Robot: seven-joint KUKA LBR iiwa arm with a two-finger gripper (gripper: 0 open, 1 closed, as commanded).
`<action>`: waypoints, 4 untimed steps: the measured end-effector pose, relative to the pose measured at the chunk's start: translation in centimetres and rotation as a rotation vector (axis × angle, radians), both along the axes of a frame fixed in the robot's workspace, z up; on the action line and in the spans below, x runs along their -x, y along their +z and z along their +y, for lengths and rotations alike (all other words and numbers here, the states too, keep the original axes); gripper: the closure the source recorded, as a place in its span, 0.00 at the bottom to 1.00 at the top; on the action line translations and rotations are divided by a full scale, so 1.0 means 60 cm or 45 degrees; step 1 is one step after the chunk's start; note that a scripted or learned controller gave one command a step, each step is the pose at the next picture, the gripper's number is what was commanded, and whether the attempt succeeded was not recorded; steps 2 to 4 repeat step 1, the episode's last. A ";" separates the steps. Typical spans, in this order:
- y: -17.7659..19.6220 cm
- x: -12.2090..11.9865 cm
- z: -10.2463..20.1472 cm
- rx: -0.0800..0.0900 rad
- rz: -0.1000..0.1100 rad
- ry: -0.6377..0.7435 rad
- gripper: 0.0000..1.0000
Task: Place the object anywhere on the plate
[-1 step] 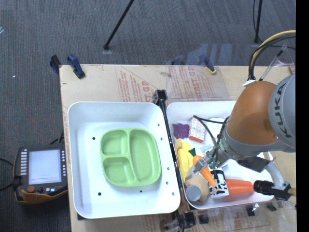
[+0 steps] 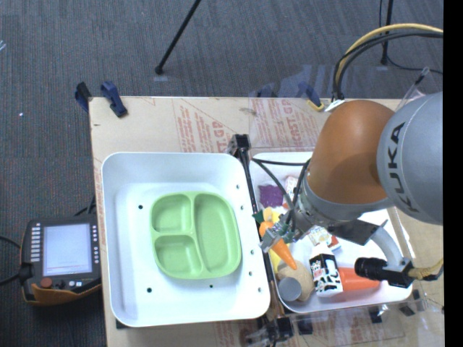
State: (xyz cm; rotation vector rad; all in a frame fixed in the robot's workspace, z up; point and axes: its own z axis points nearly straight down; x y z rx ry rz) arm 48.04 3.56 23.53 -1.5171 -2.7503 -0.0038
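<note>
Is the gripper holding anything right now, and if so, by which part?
Cannot be told. The gripper is low among the toys in the right bin, beside an orange carrot-like piece; the arm hides any hold.

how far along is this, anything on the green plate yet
Nothing looks done: the green divided plate in the left bin has no object in any of its compartments. In hand: the arm is down over the right bin, its claw among the clutter beside an orange carrot-like toy; whether it grips anything is unclear. Left: secure an object, carry it across, set it on the plate.
</note>
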 end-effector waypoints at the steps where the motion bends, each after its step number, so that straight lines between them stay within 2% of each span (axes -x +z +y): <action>1: -0.003 0.001 -0.003 0.003 0.005 -0.002 0.00; 4: -0.003 0.001 -0.003 0.003 0.005 -0.002 0.00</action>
